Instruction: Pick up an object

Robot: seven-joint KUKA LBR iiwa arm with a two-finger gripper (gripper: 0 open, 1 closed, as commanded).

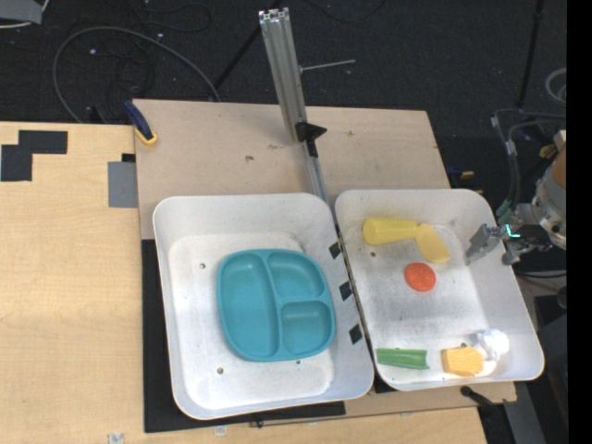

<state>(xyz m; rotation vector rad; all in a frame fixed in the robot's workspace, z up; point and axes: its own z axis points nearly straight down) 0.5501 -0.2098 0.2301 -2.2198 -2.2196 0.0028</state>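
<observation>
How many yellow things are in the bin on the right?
3: a long yellow piece at the top, a rounder yellow piece touching its right end, and a yellow block near the bottom right corner.

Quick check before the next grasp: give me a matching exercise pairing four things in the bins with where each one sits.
Things:
1. teal plastic divided plate
2. round red-orange object
3. flat green block
4. long yellow plastic piece

Places:
A. right bin, near its front edge
B. left bin, middle
C. right bin, towards its back
D. right bin, centre

Pairs: 1-B, 2-D, 3-A, 4-C
</observation>
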